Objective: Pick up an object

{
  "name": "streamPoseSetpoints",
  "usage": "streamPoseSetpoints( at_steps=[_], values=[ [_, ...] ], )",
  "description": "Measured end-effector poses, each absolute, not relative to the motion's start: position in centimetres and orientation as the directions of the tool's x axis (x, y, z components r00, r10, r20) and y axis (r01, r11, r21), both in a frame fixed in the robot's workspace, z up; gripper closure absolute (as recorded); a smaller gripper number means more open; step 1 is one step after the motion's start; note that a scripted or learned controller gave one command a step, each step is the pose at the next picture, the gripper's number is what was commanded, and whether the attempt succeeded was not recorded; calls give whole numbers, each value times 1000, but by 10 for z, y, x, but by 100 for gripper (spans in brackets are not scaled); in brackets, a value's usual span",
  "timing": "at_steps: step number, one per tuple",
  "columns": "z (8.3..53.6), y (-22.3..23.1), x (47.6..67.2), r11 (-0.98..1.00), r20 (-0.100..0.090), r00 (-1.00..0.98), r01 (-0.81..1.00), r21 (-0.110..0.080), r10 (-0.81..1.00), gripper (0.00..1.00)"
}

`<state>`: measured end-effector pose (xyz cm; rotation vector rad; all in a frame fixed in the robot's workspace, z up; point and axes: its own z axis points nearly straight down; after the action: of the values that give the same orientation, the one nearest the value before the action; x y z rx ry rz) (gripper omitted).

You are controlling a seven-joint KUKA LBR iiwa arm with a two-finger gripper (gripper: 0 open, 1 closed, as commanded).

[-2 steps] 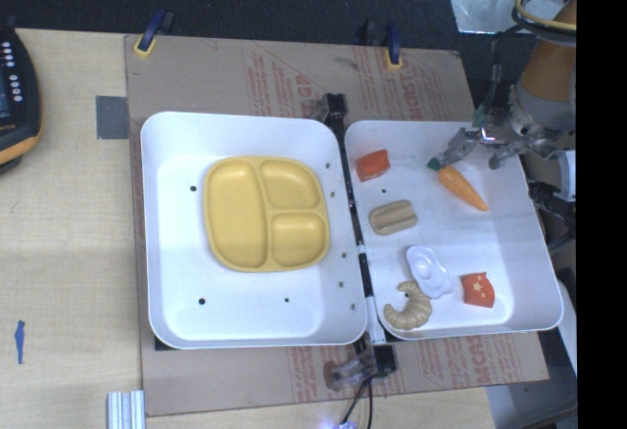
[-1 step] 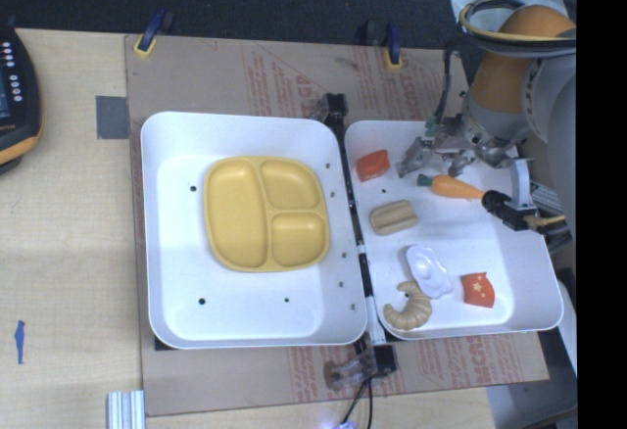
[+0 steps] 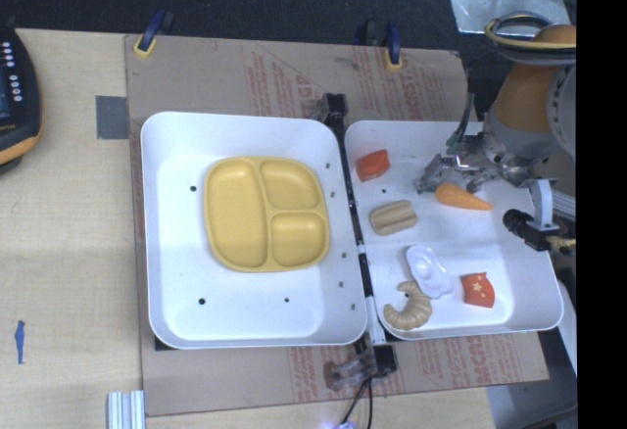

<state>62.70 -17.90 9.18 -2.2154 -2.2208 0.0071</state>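
The gripper (image 3: pixel 443 174) hovered in the right bin (image 3: pixel 529 319), beside the carrot (image 3: pixel 462 198). Whether it stood apart or together could not be told.

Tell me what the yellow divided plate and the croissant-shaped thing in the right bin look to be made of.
Yellow divided plate: likely moulded plastic, with smooth rounded compartments, even colour and a soft sheen. Croissant: probably a plastic or rubber toy food, tan and matte with ridged segments; the view leaves hard or soft open.
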Motion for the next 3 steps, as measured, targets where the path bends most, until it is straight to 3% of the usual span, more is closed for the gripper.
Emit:
streamPoseSetpoints(
  at_steps=[1, 2, 3],
  values=[
    [103, -180, 628, 5, -1, -5, 1000, -5, 1000, 100],
    [103, -179, 628, 5, -1, -5, 1000, -5, 1000, 0],
    [91, -202, 606, 2, 0, -2, 1000, -7, 1000, 0]
  ],
)
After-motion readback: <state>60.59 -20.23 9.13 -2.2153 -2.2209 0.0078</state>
